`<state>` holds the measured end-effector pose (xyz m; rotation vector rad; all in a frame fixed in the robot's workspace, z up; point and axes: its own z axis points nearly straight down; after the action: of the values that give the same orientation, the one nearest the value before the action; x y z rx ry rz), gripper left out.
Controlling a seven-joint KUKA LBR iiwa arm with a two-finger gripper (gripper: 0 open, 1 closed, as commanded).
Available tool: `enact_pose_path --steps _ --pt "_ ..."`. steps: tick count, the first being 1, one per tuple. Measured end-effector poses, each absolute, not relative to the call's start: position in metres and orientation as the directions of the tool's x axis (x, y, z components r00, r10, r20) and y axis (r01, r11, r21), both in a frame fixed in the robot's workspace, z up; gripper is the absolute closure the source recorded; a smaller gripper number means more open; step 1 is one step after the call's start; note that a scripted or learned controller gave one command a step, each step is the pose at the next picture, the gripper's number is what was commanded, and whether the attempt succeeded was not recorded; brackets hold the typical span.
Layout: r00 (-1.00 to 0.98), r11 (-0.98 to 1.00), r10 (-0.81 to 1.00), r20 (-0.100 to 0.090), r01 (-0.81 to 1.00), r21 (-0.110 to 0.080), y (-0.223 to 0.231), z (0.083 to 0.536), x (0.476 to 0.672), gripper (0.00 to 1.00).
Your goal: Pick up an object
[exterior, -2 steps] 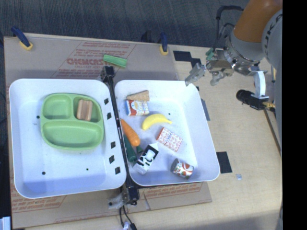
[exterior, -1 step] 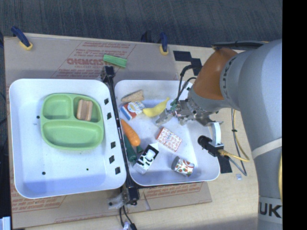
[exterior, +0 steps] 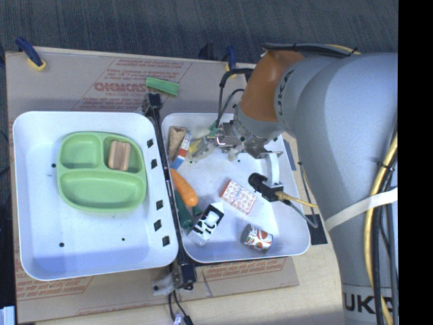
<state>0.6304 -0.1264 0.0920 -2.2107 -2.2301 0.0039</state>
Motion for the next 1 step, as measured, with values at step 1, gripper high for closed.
enact_pose_path --steps 1 --pt "-0.011 0.011 1.0 -0.002 1.0 -0.004 -0.1267 0.1023 0.6306 1.0"
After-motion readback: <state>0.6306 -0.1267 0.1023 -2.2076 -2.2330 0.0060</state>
